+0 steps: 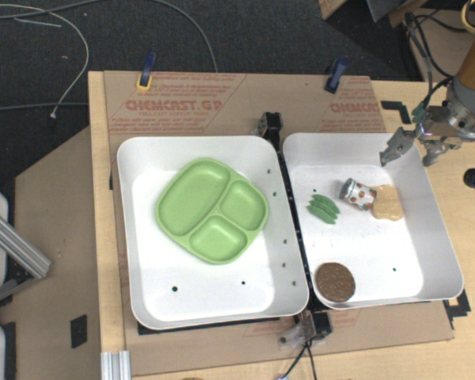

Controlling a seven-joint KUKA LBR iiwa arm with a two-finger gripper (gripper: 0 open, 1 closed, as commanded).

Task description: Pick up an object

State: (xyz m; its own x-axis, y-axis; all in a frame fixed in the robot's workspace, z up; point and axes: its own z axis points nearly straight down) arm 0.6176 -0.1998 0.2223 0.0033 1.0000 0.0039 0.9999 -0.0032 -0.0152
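Two shallow white plastic bins sit side by side on the cardboard-covered worktop.

Left white bin: holds one light green three-compartment plastic plate, lying flat and turned at an angle, roughly centred. Compartments of the plate look bare.

Right white bin: four loose items.
- small green pea-pod-shaped toy, left of centre, near the divider between the bins
- small silver can with red and white label, lying on its side, just right of the pea pod
- tan bread-slice-shaped piece, touching or just beside the can on its right (can't separate the edges at this resolution)
- round brown cork-textured disc, at the bin's near left corner, well apart from the other three

Grey two-finger end effector is over the far right corner of the right bin, fingers spread apart, nothing between them. It sits above and to the right of the can and bread piece, not touching either.

Two blue clamps pin the cardboard at the far edge.
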